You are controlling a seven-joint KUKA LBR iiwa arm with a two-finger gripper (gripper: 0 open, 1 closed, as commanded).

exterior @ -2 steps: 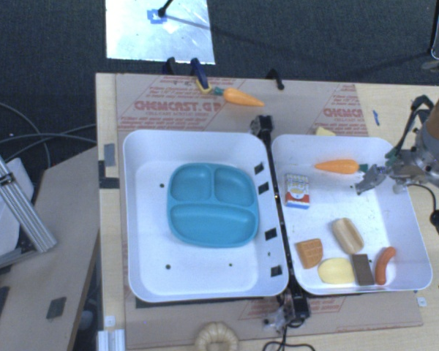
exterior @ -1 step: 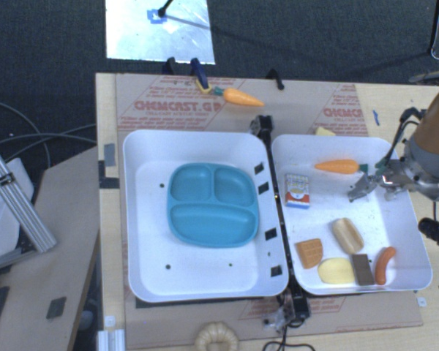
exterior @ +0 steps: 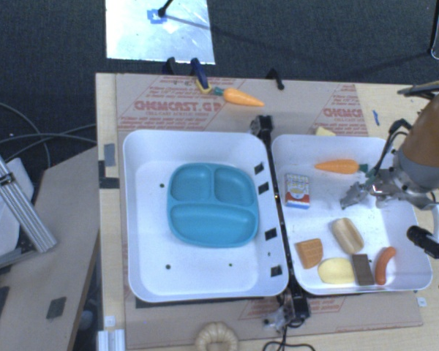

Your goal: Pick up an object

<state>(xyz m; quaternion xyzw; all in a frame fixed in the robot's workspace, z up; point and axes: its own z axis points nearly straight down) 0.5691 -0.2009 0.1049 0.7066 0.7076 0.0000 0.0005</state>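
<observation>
Table (exterior: 132,104): your largest item, a board printed in red, carrying two white bins side by side.

Left bin (exterior: 143,218): holds a blue divided plate (exterior: 212,203) near its middle.

Right bin (exterior: 410,269): holds the small goods, all candidates for the pick.

Arm (exterior: 428,148): grey with an orange band, reaching in over the right bin's right edge.

Tool (exterior: 357,194): low over the right bin's middle, pointing left. You cannot tell from here whether its fingers are spread or pressed together, and nothing shows between them.

Carrot (exterior: 338,167): orange, tapered, green at its right end; lies flat near the right bin's far edge, just beyond the tool.

Bun (exterior: 347,235): tan, oblong, just nearer than the tool.

Carton (exterior: 298,191): white with red and blue print, near the right bin's left edge.

Yellow piece (exterior: 336,270), brown block (exterior: 362,268) and sausage (exterior: 384,265): in a row along the near edge, the first two touching.

Toast wedge (exterior: 309,252): orange-brown, left of the bun.

Second carrot (exterior: 238,97): on the table's far edge, outside the bins.

Step, as a judgement: approach, with no grasp yet made. The carrot and the bun lie closest. Your next move calls for settling on one, centring over it and descending with the fingers across its narrow width.
</observation>
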